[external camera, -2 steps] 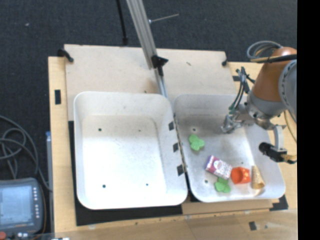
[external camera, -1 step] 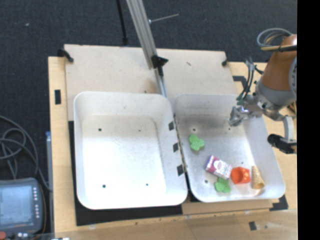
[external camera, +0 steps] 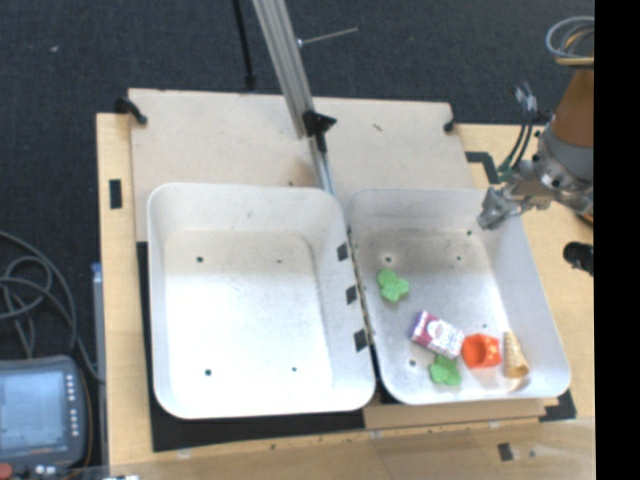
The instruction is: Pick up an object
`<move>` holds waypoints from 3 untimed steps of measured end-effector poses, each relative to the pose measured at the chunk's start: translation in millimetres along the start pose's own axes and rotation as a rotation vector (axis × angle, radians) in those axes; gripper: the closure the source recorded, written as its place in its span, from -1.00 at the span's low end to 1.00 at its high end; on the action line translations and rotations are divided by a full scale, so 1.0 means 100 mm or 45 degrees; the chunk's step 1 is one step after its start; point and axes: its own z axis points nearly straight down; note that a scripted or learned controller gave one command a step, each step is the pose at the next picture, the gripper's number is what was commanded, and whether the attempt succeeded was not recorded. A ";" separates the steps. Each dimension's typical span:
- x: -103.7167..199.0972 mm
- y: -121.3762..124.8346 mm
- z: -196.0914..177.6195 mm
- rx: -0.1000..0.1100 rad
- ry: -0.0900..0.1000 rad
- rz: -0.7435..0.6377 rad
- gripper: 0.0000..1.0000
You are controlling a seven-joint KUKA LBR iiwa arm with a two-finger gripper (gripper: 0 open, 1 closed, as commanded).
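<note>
The right bin [external camera: 520,268] holds several small objects. A green clover-shaped piece [external camera: 393,287] lies near its left wall. Toward the front lie a purple and white carton [external camera: 437,333], a second green piece [external camera: 445,372], an orange-red cup-like object [external camera: 481,351] and a tan cone [external camera: 514,355]. My gripper [external camera: 497,209] hangs over the bin's far right corner, well above and behind the objects, with nothing visibly held.
The left bin [external camera: 170,298] stands beside the right one, with black clips along the shared wall. A slanted aluminium pole [external camera: 285,53] rises from behind the bins. A pendant screen [external camera: 38,408] and cables sit at the lower left, off the bench.
</note>
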 end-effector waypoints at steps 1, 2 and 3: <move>-0.01 0.01 -0.18 0.006 0.003 -0.003 1.00; 0.48 -0.08 -0.09 0.011 0.003 -0.003 1.00; 0.99 -0.15 -0.02 0.011 0.004 -0.004 1.00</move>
